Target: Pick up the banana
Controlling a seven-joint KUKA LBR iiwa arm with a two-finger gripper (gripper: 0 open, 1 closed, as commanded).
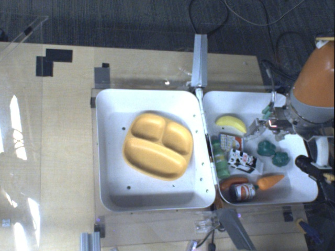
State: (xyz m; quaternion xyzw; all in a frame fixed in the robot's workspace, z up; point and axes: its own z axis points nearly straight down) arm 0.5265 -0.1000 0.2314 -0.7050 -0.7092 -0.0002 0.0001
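Two shallow white bins sit side by side on the pale wooden tabletop point(52, 140). The left bin point(110, 192) holds a yellow three-compartment plate point(158, 145), lying at a slight angle near its middle. The right bin point(309, 190) is the crowded one. The banana point(231, 123) lies in its upper left part, close to the dividing wall, curved and bright yellow, with nothing resting on it. Just below the banana is a small printed box point(229, 141), and below that a black-and-white card-like packet point(242, 161). A green item point(221, 163) lies along the left wall of this bin, too blurred to name. Toward the front wall rest a red and dark can-like object point(242, 191) and an orange carrot point(271, 181), the carrot pointing toward the right. Two teal-green lumps point(272, 153) sit near the middle right of the bin. The grey arm with its orange band point(316, 77) comes in from the right, and the jaws point(269, 123) hang over the upper middle of the right bin, to the right of the banana and apart from it. Whether the jaws are spread or closed I cannot tell; nothing is seen between them. A metal post point(200, 61) stands behind the bins, and black cables point(209, 14) loop across the dark floor beyond.
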